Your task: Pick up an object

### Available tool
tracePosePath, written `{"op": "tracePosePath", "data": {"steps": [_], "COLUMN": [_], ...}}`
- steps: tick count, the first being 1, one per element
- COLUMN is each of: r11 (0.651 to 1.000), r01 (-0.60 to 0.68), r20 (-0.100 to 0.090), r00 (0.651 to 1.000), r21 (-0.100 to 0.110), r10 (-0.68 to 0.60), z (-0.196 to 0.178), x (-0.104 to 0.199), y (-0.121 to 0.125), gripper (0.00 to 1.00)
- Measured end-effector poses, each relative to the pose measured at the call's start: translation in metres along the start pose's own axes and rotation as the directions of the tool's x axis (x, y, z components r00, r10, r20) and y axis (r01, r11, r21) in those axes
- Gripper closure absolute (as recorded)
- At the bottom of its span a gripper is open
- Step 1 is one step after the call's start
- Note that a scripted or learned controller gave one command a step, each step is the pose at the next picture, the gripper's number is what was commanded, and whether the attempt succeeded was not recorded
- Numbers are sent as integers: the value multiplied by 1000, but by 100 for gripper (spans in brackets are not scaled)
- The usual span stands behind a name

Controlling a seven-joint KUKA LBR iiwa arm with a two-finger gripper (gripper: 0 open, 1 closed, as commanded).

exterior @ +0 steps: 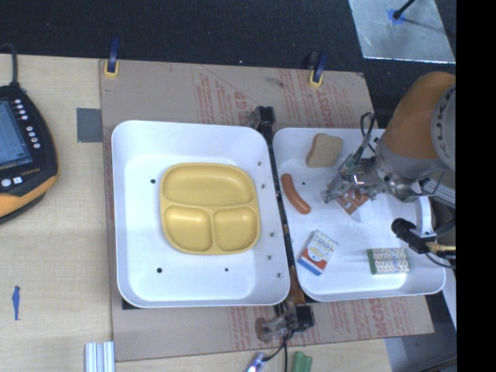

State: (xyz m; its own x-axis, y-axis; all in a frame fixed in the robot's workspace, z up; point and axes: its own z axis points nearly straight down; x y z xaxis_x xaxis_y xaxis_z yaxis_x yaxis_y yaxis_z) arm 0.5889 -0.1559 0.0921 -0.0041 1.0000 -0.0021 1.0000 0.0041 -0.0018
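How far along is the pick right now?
Done: the hand has reached into the right bin and sits low over a small brown item. In hand: nothing I can confirm. Left: grasp and lift. Sausage, bread and two small boxes lie untouched.

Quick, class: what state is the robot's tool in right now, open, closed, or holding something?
Tool: cannot be told; it is low in the right bin, over a small brown item.
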Motion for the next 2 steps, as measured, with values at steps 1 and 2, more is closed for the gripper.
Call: {"op": "tracePosePath", "data": {"steps": [1, 2], "r11": [1000, 1000], "r01": [2, 2], "r20": [3, -3], "r00": [1000, 1000], "r21": [0, 11], "r10": [-2, -2], "z": [-11, -22], "x": [-1, 60], "y": [0, 49], "gripper": [100, 100]}}
